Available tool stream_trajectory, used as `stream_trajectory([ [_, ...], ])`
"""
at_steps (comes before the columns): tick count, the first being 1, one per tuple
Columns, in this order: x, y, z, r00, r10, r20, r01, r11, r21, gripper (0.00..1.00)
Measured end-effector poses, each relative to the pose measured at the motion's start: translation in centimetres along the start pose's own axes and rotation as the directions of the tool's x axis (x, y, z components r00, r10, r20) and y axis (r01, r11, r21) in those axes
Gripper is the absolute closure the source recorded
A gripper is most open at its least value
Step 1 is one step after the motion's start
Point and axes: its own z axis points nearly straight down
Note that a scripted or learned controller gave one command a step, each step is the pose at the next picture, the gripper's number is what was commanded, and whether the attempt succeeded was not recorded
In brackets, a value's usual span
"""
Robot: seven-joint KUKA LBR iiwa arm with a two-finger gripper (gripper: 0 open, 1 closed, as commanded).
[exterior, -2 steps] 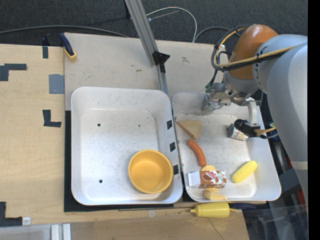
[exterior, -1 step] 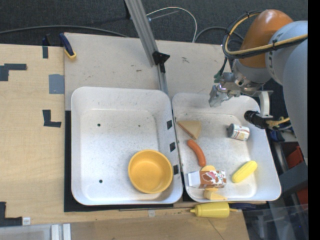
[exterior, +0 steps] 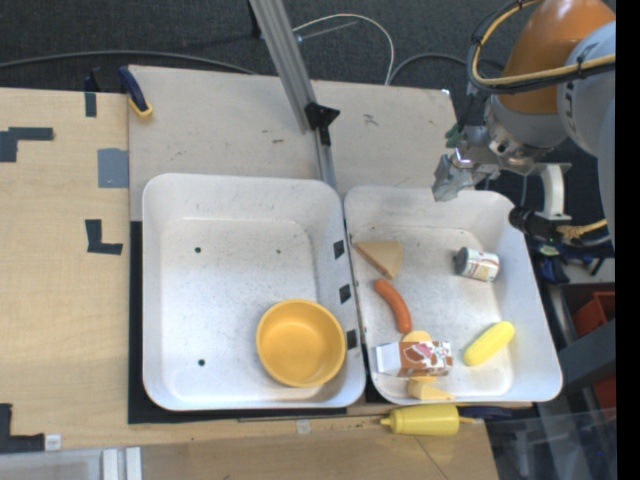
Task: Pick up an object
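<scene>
Bench: we see a pale wooden top (exterior: 60,268) carrying two shallow white bins side by side.
Left bin: its rim (exterior: 240,182) frames a speckled floor, and we find a yellow bowl (exterior: 300,342) upright near its front right corner.
Right bin: its rim (exterior: 545,343) encloses the smaller items listed below.
Arm: grey with an orange band (exterior: 555,38), it comes in from the right and hangs over the back right corner of the right bin.
Gripper: we place it (exterior: 450,183) just above the right bin's back edge, with nothing visibly between its tips; we cannot tell how wide it stands.
Mustard bottle (exterior: 425,420): lying on the bench just in front of the right bin.
Sausage (exterior: 394,306): lying mid-bin, slanted.
Bread wedge (exterior: 380,257): just behind the sausage.
Small carton (exterior: 424,354): at the front, red and white.
Yellow corn-like piece (exterior: 489,343): right of the carton.
Small can (exterior: 477,264): on its side, near the right wall.
</scene>
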Motion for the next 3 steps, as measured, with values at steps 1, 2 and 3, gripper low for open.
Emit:
stream_trajectory([
  [1,0.0,0.0,-0.5,1.0,0.0,-0.001,0.0,1.0,0.005,1.0],
  [2,5.3,-1.7,-1.5,1.0,-0.005,-0.003,0.005,1.0,0.006,1.0],
  [3,11.3,-4.1,-1.1,1.0,-0.005,-0.003,0.005,1.0,0.009,1.0],
])
